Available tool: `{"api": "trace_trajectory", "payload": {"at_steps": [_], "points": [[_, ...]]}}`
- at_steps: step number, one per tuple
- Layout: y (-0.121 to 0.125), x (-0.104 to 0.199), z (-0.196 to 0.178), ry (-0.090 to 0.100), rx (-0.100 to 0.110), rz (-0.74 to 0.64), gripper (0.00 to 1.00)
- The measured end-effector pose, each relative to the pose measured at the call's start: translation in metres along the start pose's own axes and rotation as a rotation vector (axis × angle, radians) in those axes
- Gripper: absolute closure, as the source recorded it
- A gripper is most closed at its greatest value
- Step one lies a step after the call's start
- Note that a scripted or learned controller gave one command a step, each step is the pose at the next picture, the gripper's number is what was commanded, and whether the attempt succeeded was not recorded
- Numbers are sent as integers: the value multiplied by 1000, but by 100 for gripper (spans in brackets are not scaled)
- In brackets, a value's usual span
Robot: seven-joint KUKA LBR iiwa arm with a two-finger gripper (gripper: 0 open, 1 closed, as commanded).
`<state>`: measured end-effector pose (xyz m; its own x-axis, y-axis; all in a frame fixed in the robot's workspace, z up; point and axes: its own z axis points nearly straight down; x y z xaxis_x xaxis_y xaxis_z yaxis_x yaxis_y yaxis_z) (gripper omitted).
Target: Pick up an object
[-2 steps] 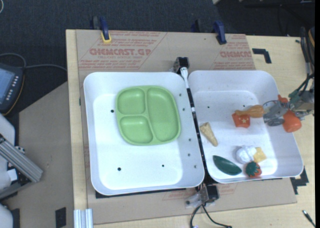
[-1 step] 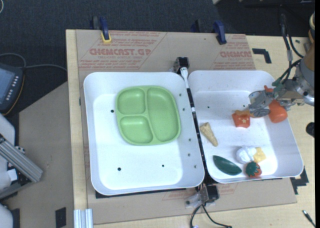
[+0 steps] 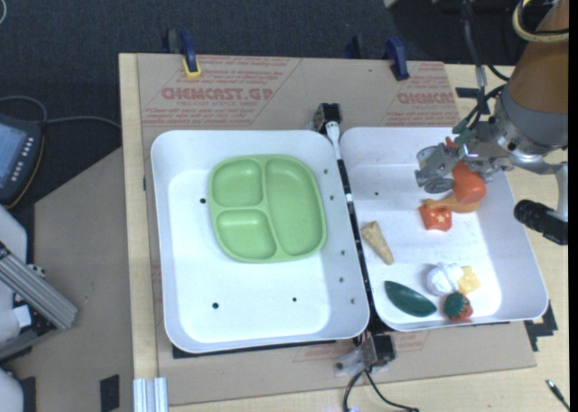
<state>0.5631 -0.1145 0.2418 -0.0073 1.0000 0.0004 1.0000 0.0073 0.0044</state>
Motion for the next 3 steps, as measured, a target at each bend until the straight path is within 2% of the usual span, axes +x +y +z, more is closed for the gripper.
{"api": "trace_trajectory", "payload": {"at_steps": [2,3], "points": [[50,101,-8,0,0,2,100],[76,142,14,0,2,2,100]]}}
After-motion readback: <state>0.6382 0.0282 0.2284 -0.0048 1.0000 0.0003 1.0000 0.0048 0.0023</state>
